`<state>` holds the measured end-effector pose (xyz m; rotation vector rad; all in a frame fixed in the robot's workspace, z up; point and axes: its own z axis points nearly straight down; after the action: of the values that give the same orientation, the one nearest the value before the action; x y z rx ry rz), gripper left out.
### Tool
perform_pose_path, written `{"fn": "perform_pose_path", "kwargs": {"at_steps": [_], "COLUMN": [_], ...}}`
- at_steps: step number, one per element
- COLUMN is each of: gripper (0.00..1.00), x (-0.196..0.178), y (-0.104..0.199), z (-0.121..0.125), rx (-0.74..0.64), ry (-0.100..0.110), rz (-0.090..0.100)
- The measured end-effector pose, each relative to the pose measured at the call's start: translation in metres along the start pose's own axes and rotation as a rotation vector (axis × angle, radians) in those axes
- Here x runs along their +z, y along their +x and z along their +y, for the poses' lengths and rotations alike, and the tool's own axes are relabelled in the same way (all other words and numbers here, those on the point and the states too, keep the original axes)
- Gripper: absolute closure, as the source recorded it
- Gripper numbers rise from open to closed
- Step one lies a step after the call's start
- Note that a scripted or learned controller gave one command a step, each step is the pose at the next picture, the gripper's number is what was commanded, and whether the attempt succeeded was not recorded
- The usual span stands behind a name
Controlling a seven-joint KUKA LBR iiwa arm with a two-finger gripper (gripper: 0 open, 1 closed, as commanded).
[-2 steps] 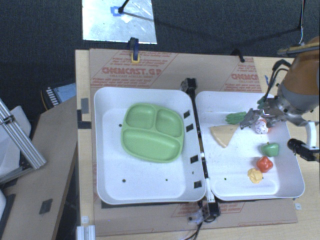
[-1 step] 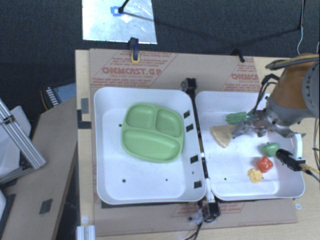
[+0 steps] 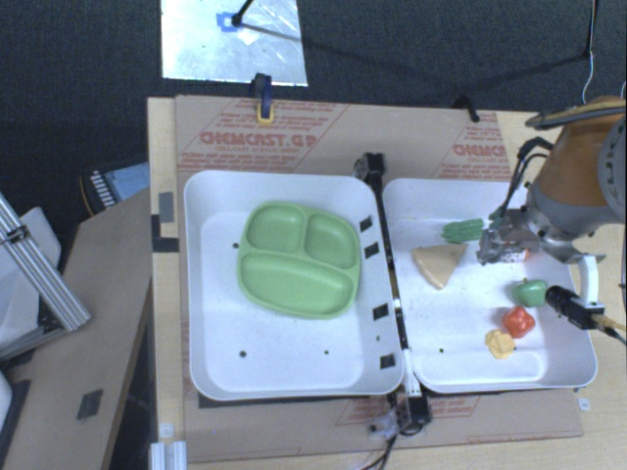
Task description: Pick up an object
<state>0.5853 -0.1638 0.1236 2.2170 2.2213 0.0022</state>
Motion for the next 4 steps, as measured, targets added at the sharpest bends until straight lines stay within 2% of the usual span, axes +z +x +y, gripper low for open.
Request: {"fn": "perform_pose_path", "kwargs": {"at_steps": [2,3,4], "gripper": [1.00,1.00,1.00], "x": [-0.126,-0.172,-0.153], "y": [-0.012,-0.013,0.041], "z": [-0.001,0.001,0.011], "rx": [-0.002,-0.002,-0.006], "ry": [-0.005,-0.002,0.001], "rz": [-0.002,0.000,0.002]}}
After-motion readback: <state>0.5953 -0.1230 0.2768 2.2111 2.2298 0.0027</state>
